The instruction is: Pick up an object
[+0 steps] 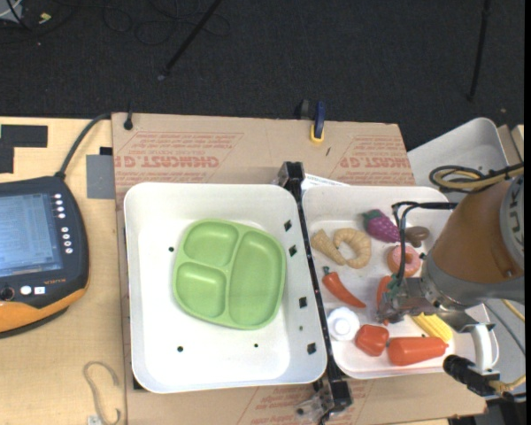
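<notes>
My gripper [395,305] is down low in the right bin [354,204], among several toy foods. Just below it lie a red tomato [372,339] and an orange carrot-like piece [416,351]. To its right sits a yellow corn piece [434,328], partly under the arm. A red chili [342,288] lies to the gripper's left and a pink donut [404,259] just above it. Farther back are a tan twisted pastry [345,247] and purple grapes [382,227]. A white round cap [341,325] rests at the bin's front left. The wrist hides whatever is directly beneath the gripper.
The left bin [155,211] holds a green divided plate [229,274]. A black divider [303,264] runs between the bins. A teach pendant [26,246] lies on the bench at far left. Black cables [425,209] loop over the right bin's back corner.
</notes>
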You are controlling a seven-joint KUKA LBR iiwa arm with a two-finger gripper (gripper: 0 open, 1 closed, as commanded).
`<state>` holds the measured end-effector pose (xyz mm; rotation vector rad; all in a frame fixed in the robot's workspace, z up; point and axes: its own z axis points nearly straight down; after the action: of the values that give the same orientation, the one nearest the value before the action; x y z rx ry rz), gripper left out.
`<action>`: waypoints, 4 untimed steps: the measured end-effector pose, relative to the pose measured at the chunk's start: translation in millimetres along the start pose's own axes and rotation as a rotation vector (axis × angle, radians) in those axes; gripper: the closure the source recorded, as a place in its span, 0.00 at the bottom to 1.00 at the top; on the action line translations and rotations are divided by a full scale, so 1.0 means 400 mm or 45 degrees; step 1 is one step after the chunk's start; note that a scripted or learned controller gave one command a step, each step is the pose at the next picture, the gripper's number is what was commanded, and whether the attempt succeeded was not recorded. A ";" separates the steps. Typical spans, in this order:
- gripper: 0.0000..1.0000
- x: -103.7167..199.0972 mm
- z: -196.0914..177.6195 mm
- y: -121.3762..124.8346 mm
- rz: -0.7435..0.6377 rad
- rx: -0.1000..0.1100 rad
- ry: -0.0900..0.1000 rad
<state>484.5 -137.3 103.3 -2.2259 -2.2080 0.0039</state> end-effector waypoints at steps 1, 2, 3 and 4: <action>1.00 -0.010 -0.105 -0.001 -0.002 -0.009 -0.003; 1.00 -0.003 -0.213 0.010 -0.011 -0.010 -0.003; 1.00 -0.005 -0.316 0.011 -0.011 -0.010 -0.004; 1.00 0.098 -0.332 0.102 -0.016 -0.007 -0.002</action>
<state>526.4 -98.8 235.8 -2.2157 -2.2253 -0.0013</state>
